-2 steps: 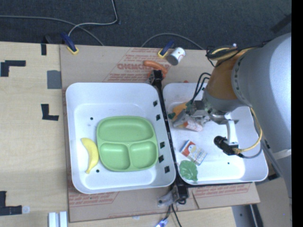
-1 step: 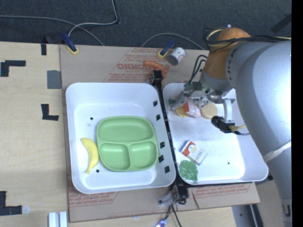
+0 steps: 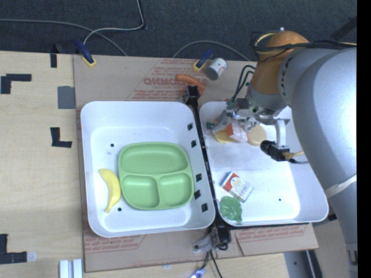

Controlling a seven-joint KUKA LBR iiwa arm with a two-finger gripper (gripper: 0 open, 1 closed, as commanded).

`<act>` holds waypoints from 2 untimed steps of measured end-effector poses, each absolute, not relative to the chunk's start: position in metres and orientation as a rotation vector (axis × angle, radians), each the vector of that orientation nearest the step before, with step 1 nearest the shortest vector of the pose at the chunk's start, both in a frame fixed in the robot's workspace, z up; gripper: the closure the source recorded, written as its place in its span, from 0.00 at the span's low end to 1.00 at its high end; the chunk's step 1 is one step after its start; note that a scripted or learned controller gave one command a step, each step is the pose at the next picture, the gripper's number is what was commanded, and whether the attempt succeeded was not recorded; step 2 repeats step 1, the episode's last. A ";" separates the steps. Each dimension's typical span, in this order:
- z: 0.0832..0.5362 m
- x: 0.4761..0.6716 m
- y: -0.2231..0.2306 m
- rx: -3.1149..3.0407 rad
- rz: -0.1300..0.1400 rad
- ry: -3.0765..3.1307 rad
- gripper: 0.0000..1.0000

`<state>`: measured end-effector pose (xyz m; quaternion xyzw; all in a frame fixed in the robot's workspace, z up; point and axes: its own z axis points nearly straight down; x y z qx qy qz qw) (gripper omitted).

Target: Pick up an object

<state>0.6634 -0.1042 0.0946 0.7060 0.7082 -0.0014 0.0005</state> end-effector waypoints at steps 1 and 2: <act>0.185 0.587 -0.045 2.219 0.001 2.224 1.00; 0.185 0.587 -0.045 2.219 0.001 2.224 1.00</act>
